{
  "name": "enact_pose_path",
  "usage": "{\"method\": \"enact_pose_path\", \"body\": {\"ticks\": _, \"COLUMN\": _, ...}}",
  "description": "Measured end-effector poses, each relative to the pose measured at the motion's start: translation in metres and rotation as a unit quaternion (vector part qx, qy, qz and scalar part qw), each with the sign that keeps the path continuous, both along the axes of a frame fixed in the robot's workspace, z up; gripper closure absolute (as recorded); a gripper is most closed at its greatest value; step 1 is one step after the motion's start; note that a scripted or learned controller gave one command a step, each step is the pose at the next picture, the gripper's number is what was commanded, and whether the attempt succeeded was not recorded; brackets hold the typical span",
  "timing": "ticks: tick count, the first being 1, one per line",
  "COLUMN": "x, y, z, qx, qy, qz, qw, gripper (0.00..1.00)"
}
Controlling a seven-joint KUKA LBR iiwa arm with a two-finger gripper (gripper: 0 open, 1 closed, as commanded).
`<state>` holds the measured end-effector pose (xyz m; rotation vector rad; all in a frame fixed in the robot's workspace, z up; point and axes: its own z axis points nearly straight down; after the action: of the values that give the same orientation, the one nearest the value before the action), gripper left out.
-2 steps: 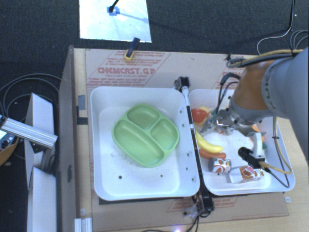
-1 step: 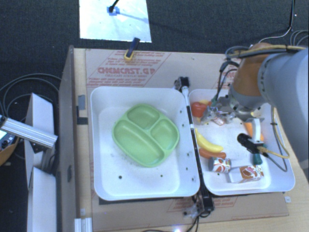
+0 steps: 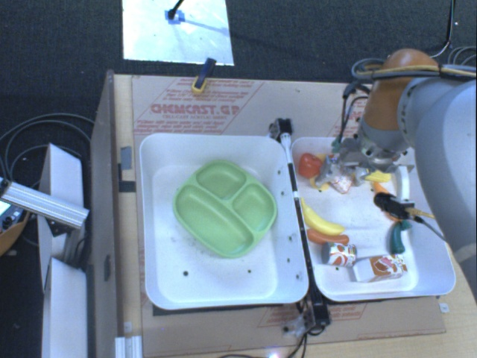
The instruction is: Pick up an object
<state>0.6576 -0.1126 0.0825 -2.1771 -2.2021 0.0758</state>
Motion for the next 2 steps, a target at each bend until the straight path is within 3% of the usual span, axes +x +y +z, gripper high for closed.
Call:
{"method": "enact_pose_path", "body": {"ticks": 1, "x": 0.003, "y": 0.002, "z": 0.011, "qx": 0.0013, "qy": -0.011, "qz": -0.007, "qw": 0.9999, "gripper": 1.0}}
{"method": "enact_pose_path", "body": {"ticks": 2, "x": -0.052, "y": -0.053, "z": 0.104, "qx": -0.0007, "qy": -0.037, "qz": -0.008, "qw": 0.9993, "gripper": 1.0}}
